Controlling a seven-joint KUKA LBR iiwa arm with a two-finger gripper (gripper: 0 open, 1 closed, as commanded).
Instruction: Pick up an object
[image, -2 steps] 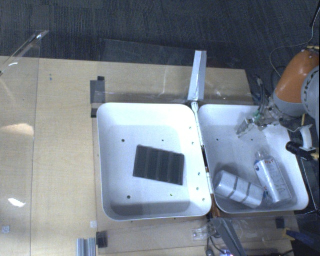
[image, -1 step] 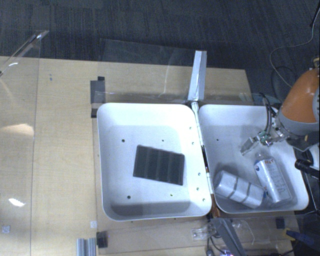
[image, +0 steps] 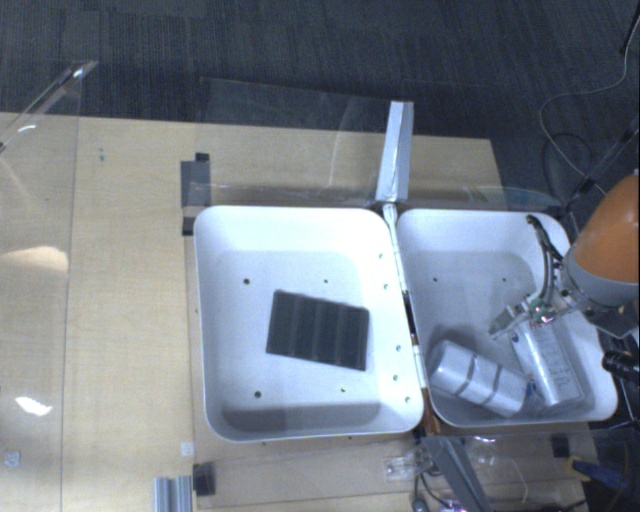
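The left shallow white bin (image: 225, 300) contains a flat dark ribbed rectangular pad (image: 318, 329). The right shallow white bin (image: 440, 250) contains a grey cylindrical can (image: 477, 377) and a clear plastic bottle (image: 551, 364). The gripper (image: 527, 315) sits low over the bottle's upper end; its opening cannot be determined. Nothing appears lifted; pickup remains outstanding.

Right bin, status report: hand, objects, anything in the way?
Hand low in right bin, grip unclear. Clear bottle right beneath it, grey cylinder alongside. Dark ridged pad flat in left bin. Nothing blocking.
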